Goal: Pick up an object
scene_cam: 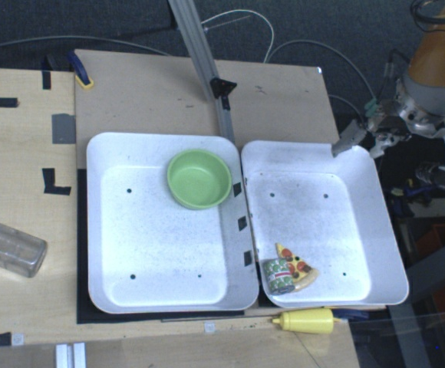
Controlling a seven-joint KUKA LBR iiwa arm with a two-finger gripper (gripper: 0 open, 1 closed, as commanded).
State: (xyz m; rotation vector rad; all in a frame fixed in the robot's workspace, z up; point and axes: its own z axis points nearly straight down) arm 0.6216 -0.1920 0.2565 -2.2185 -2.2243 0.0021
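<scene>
Nearest us, a yellow bottle [307, 321] lies on the bench just outside the right bin [360, 205], while inside that bin's near corner we see a pizza-slice toy [298, 268] touching a small printed packet [278, 276], likely tossed in as pick targets. Over in the left bin [115, 221], a green bowl [199, 179] sits upright. We find the gripper [354, 138] poised above the right bin's far corner, well apart from every object; how it is set we cannot tell.

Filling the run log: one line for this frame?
arm: at right bin's far corner | bowl: left bin | pizza toy: right bin | held: nothing seen
</scene>
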